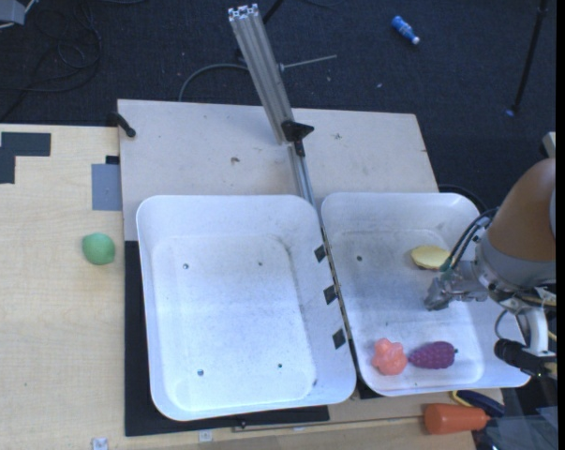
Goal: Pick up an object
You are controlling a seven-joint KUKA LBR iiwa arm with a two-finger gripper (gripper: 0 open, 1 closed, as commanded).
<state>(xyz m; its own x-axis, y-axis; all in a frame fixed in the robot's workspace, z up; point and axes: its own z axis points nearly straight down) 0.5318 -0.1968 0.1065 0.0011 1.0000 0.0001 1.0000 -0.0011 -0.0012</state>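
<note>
Two shallow white bins sit side by side on the bench; the left bin (230, 307) holds nothing visible, the right bin (394, 223) holds three small objects. Yellow object (430, 256) lies toward the right bin's far right side. Pink object (389, 356) and purple grape-like object (433, 354) lie just beside each other along the near edge, pink to the left.

The arm (526, 232) reaches in from the right, orange band showing above the wrist. The gripper (441, 296) hangs low over the right bin, just below the yellow object and above the purple one, apart from both as far as can be told. Too small and dark to tell how the gripper is set; nothing is seen in its grasp.

Outside the bins: green ball (98, 248) on the wooden surface at left, orange object (455, 417) below the right bin's near edge, small blue item (405, 30) on the dark floor at top. A metal rail (268, 68) slants down toward the seam between the bins.
</note>
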